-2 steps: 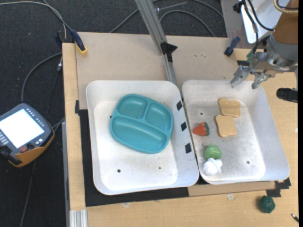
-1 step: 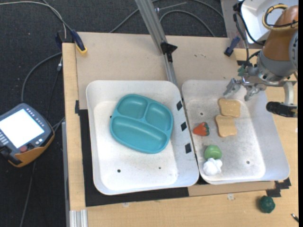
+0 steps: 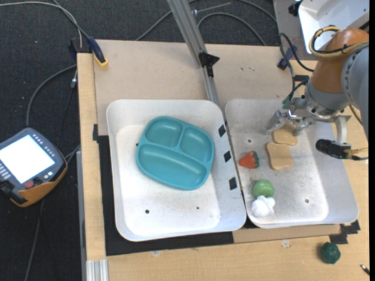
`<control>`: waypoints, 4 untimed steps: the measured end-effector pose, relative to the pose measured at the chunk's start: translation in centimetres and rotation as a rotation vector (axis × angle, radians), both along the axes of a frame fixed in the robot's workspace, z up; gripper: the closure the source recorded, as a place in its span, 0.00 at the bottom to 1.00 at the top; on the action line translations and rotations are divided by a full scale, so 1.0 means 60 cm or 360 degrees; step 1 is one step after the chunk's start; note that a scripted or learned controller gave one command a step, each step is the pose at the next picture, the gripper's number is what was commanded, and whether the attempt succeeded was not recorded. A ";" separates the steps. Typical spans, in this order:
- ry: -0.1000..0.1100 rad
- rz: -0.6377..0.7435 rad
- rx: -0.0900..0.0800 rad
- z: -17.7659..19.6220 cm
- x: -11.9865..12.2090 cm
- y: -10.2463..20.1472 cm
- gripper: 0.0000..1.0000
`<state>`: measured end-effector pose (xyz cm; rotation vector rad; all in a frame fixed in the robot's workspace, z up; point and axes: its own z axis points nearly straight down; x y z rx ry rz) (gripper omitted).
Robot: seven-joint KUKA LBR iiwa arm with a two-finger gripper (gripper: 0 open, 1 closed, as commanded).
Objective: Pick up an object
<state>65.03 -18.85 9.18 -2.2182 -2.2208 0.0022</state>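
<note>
The right bin [image 3: 328, 209] holds two tan bread-like pieces, one at the back [image 3: 285, 137] and one just in front of it [image 3: 279, 156]. A red and green strawberry-like toy [image 3: 249, 160] lies by the bin's left wall. Nearer the front sit a green round toy [image 3: 263, 187] and a white lumpy toy [image 3: 263, 206]. My gripper [image 3: 288, 122] hangs at the back of the right bin, just over the rear tan piece. It is open, with nothing between its fingers.
In the left bin [image 3: 126, 215] lies a teal divided plate [image 3: 174, 152]. A slanted metal pole [image 3: 190, 25] ends between the bins at the back. A dark green ball [image 3: 330, 252] rests on the bench at the front right. A teach pendant [image 3: 26, 165] lies off the bench to the left.
</note>
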 end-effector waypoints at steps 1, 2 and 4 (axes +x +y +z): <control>-0.0015 0.0002 -0.0007 0.028 0.005 -0.001 1.00; -0.0013 0.0000 -0.0003 0.104 0.001 0.005 1.00; -0.0018 0.0000 -0.0006 0.299 -0.009 0.006 1.00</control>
